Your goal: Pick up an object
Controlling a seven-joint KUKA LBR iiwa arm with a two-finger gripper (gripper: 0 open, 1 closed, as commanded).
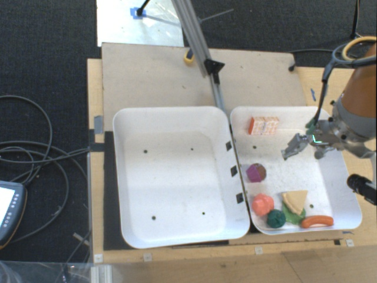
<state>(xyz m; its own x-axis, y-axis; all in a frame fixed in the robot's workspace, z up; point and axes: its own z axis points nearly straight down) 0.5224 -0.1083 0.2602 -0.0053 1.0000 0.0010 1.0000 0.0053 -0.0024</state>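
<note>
My gripper [305, 151] hangs over the middle right of the right bin [347, 175], open, with nothing between its fingers. One grey finger [291, 148] points left toward the bin floor. An orange-and-pink block [263, 125] lies to its upper left near the bin's back wall. A purple ball [255, 172] sits lower left of the gripper. Along the bin's front lie a red-orange ball [263, 204], a green ball [275, 219], a tan sandwich wedge [295, 201] and a red sausage [318, 221].
The left bin [171, 175] stands beside the right one, sharing a divider with black clips [234, 170]. A grey pole [194, 28] slants in from the back. Cables [35, 158] and a pendant lie off the bench at left.
</note>
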